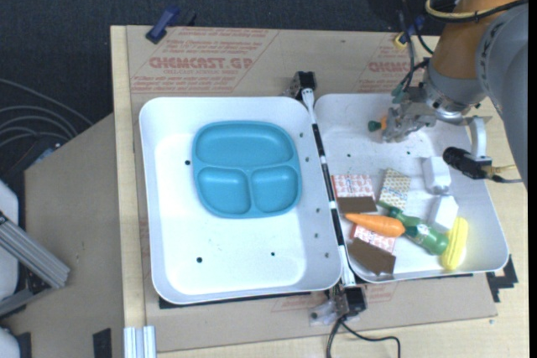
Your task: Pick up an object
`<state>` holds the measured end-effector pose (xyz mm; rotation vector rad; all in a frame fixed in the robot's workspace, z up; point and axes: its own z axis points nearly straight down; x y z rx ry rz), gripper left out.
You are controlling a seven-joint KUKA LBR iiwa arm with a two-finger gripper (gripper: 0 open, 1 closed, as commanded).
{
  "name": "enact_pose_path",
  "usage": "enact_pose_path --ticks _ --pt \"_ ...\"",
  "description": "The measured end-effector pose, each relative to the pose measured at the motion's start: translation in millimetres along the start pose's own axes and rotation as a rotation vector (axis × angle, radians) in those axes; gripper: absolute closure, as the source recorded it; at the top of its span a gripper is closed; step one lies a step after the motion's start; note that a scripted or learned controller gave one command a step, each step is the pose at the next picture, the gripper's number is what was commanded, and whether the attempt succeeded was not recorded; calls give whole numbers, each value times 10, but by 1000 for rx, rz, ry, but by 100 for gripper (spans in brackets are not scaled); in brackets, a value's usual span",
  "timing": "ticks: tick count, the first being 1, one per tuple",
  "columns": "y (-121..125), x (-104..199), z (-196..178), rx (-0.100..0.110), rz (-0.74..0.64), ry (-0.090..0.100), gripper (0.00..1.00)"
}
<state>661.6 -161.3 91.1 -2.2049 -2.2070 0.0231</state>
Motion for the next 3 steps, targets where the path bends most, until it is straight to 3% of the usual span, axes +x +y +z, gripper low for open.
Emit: enact_pose_path --ticks 1,2,3 --pt "9 3 -8 -3 0 0 0" --pt "-7 -3 -101 4 0 0 100" --pt "2 3 -108 1 0 1 0"
